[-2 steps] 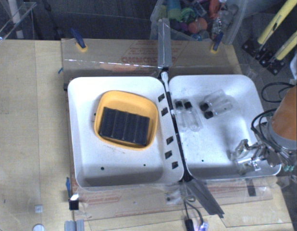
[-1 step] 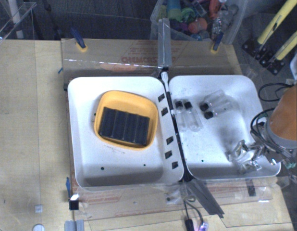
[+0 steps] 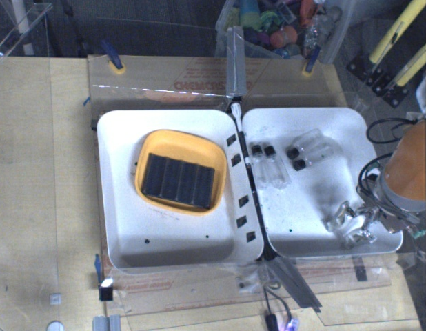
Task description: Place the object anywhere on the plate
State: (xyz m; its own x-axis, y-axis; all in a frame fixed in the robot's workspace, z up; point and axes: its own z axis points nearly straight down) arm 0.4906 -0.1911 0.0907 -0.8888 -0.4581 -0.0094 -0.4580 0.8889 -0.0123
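the yellow plate [image 3: 180,173] sits in the left bin [image 3: 120,205], a little above its middle, and on it lies a dark ribbed rectangular block [image 3: 180,181] that covers most of the plate's floor, tilted slightly so its right end points down. the right bin [image 3: 302,216] holds a scatter of clear plastic pieces with black caps: two small black-capped ones [image 3: 262,150] close to the divider near the top, and a larger clear piece with black ends [image 3: 308,149] just to their right. another clear, glassy piece [image 3: 274,174] lies just below the first pair.

the gripper [image 3: 352,224] is down at the lower right corner of the right bin, shiny metal against the white floor, with the grey arm and its orange band [image 3: 410,167] coming in from the right edge above it. i can't tell from here whether it's spread or pressed together, the metal parts blur into one another. nothing i can make out sits between them.

so the dark block is well apart from the tool, across the black-marked divider [image 3: 244,185] in the other bin, resting on the plate.
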